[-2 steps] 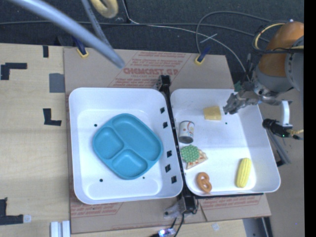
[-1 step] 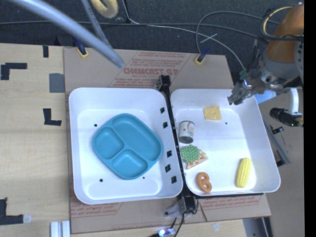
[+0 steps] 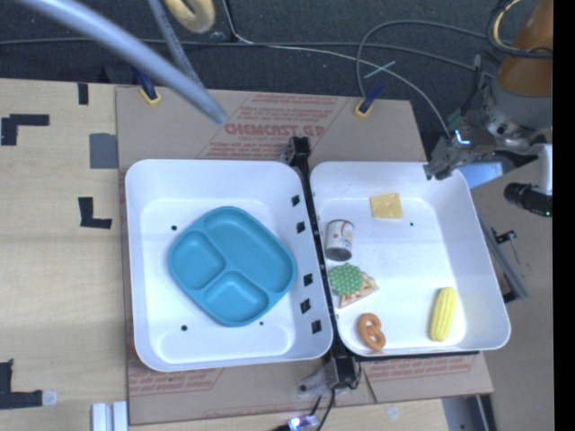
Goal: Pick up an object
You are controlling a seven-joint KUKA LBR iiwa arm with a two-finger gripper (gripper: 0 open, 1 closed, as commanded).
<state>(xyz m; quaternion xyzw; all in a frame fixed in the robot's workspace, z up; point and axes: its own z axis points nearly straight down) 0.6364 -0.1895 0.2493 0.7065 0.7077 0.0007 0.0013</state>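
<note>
Gripper (image 3: 446, 162) hovers; whether open or closed, I cannot tell. Just beside it lies a flat yellow cheese square (image 3: 387, 206); farther off, a ridged corn cob (image 3: 442, 313).

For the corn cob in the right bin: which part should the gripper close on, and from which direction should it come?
Grip the corn cob across its middle, coming straight down from above. It lies flat and runs roughly top to bottom in the view, so the fingers would likely best close across its narrow width, left and right. The right bin wall is close on its right, so finger room there looks tight.
</note>
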